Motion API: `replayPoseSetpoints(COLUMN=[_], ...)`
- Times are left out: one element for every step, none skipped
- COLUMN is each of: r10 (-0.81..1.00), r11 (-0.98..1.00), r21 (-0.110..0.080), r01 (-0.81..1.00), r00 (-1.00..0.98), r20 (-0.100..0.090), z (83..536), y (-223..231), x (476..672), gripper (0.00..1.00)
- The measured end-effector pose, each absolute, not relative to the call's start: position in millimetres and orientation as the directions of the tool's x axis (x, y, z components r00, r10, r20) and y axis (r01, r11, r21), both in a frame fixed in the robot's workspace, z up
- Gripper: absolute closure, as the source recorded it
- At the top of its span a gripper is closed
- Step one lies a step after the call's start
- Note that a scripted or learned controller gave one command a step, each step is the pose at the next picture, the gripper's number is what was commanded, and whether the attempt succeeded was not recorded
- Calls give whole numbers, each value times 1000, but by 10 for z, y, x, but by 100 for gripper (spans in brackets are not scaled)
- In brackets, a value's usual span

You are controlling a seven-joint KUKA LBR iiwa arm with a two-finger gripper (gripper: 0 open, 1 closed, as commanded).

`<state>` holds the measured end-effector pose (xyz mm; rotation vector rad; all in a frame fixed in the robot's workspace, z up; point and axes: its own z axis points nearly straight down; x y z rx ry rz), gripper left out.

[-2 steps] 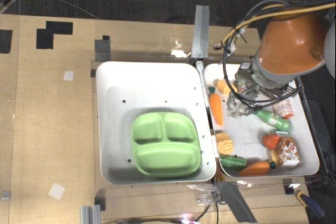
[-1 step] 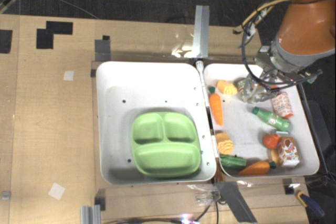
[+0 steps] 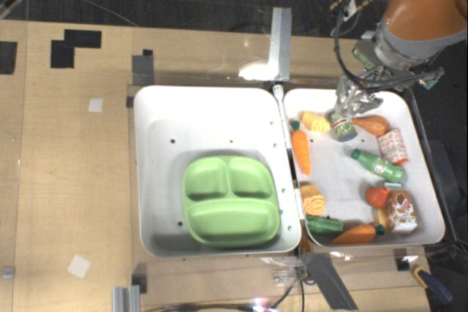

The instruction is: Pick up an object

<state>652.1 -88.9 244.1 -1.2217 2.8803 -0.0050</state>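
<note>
We see the bench [image 3: 66, 179] carrying two white bins side by side. The left bin [image 3: 157, 120] holds a green tray [image 3: 230, 199] with three compartments. The right bin [image 3: 344, 183] holds the toy food, and the arm [image 3: 424, 4] reaches over its far right corner.

The jaws [image 3: 349, 112] hang at the far end of the right bin, directly above a small green can [image 3: 344, 129] that lies just below them in the picture, touching or nearly touching their tips. We cannot tell whether the jaws are spread or pressed together, nor whether they pinch anything; the metal there is too cluttered to read.

We judge the can the likeliest target. Its long axis looks to run toward the picture's lower left, but it is too small to be sure. A corn cob [image 3: 316, 121] lies just to its left, and an orange-brown piece [image 3: 371, 125] just to its right, so both crowd the grasp.

Farther toward the near edge lie a carrot [image 3: 300, 150], a green bottle [image 3: 377, 165] and a red-and-white carton [image 3: 401, 212], all well apart from the jaws
</note>
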Motion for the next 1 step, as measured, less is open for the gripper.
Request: replayPoseSetpoints(r10=[-658], r11=[753], r21=[-4], r01=[-658], r00=[-753], r20=[-7], z=[2191], y=[-666], x=[5734], gripper=[100])
